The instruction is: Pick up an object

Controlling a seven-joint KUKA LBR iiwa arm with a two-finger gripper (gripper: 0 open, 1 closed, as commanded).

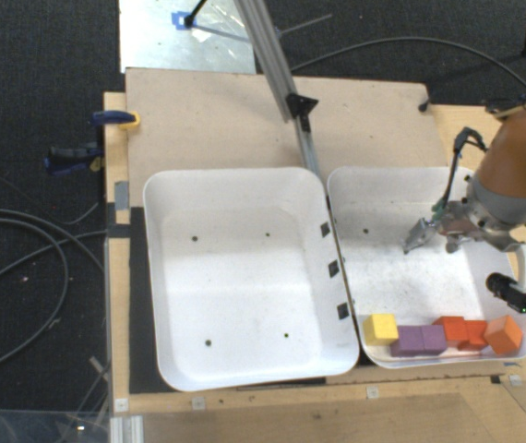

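We find the gripper hovering over the bare middle of the right bin, and its jaws look parted with nothing between them, though the view is small and we say so cautiously. The things to pick lie in a row along that bin's near wall, well apart from the gripper: a yellow block at the left end, a purple block just beside it, a red block touching the purple one, and an orange block at the right end, tilted against the wall. We judge them to be small, stiff, light pieces, likely wood or plastic, with flat faces that should take a pinch well and not crush. The yellow block seems the easiest pick, since it stands a little free of its neighbours; we would close on its two open side faces. The others sit crowded and close to the wall, where a finger may jam. The left bin on the counter holds no blocks.
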